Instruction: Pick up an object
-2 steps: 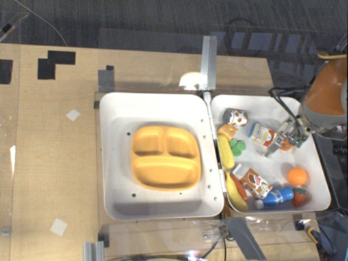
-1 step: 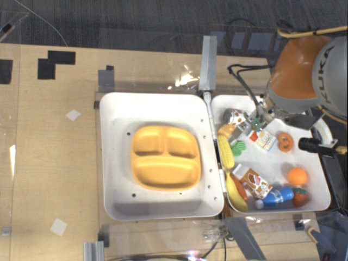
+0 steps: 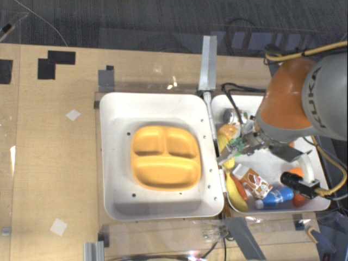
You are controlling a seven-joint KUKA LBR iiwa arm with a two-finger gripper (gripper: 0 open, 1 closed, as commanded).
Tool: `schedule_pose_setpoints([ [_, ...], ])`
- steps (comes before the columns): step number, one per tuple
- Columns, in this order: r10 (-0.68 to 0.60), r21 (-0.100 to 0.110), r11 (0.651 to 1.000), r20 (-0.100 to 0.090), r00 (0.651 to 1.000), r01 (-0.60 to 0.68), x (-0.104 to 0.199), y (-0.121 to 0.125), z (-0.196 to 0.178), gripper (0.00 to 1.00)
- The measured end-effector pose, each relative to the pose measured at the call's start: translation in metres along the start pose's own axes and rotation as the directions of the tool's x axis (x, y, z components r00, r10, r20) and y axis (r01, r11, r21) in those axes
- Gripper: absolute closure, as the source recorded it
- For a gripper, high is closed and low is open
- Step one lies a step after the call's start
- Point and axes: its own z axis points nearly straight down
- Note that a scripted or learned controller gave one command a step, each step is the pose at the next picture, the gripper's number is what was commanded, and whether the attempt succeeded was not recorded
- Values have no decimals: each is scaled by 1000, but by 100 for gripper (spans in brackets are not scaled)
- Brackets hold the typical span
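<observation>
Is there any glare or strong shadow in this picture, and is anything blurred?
Camera view: a small glare spot lies just above the left bin; the yellow tray casts a soft shadow below itself; the gripper area looks slightly blurred, the rest reasonably sharp.

You see two white bins (image 3: 111,145) side by side on a wooden bench (image 3: 49,162). A yellow divided tray (image 3: 165,157) lies in the left bin.

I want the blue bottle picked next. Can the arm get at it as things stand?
Probably yes. The blue bottle lies uncovered at the right bin's near edge, beside a snack packet. The pincer sits over the same bin, nothing between them.
</observation>
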Motion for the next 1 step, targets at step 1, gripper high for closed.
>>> schedule_pose_setpoints([
  [1, 226, 2, 974, 0, 974, -226, 61, -7, 1, 0],
])
